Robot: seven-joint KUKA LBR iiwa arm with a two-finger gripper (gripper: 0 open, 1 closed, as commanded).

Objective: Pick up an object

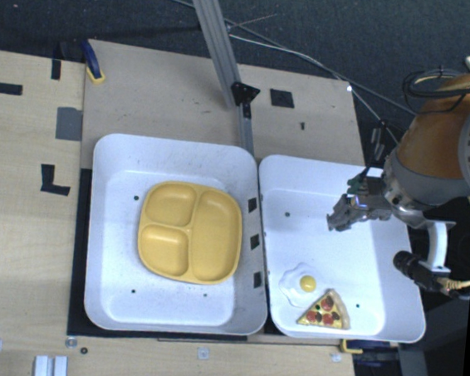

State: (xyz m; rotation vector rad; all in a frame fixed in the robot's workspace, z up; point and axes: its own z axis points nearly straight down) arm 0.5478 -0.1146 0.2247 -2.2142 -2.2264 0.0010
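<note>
Two shallow white bins sit side by side on the table (16,202), and the fingers (342,217) hang over the right bin (294,181), near its upper middle, at the end of the grey arm (438,163) with its orange band. They point down and toward the bin floor; from this slanted overhead view I cannot tell whether they are released or clenched, and nothing shows between them. Below them, toward the bin's near edge and apart from them, lie the likely things to pick: a toy fried egg (300,284), white with a yellow yolk, and just beside it a toy pizza slice (326,310), the two touching or nearly so. Both lie flat against the floor, which probably leaves little edge to grip, and their closeness may make it hard to take one cleanly. Well away from the fingers, across the wall between the bins, the left bin (115,212) holds a yellow divided plate (189,232), lying flat and centred, with three compartments facing up. No object has yet been picked up; the fingers seem poised above bare floor, short of the toys.
</note>
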